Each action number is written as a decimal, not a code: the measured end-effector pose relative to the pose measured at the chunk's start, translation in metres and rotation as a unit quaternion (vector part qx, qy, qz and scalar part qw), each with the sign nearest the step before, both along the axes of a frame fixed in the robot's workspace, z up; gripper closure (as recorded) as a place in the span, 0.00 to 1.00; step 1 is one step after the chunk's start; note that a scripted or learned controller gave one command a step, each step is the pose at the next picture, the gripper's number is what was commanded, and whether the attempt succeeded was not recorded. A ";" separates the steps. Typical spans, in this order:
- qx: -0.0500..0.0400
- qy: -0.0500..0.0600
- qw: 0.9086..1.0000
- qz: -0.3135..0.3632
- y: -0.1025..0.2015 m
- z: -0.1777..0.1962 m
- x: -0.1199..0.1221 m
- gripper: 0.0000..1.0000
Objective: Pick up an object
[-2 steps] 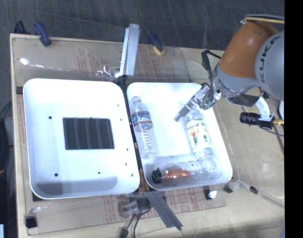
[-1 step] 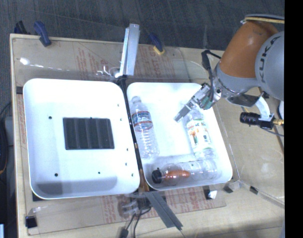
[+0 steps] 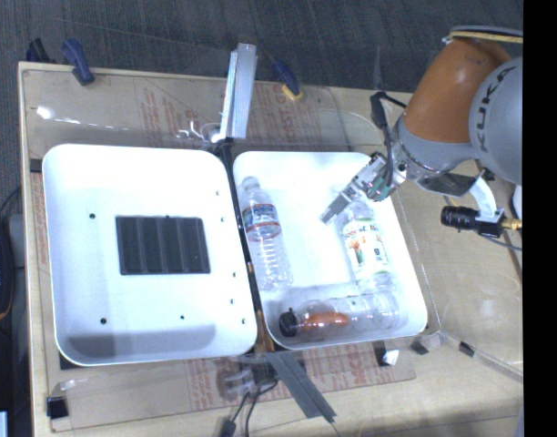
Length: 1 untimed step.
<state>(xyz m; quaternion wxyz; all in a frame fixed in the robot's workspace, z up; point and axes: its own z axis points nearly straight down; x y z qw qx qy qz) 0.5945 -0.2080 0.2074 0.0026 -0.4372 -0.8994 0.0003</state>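
Even overhead light falls bright on the two shallow white plastic bins: the left bin (image 3: 69, 244) washes out almost to blank white, with a soft grey shadow along its near inside wall. The right bin (image 3: 301, 167) glares less. Clear plastic sheeting over the pale wooden bench (image 3: 460, 289) shows faint reflections. The dark carpeted floor (image 3: 260, 16) looks grainy. Focus is soft overall, with small print unreadable.

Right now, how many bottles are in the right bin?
3. One water bottle along the left wall, one labelled bottle by the right wall under the gripper, one bottle lying across the near edge.
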 end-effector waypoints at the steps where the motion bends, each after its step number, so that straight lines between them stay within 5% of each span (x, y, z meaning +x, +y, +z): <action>1: -0.001 -0.001 1.000 0.014 0.000 -0.073 0.021 0.00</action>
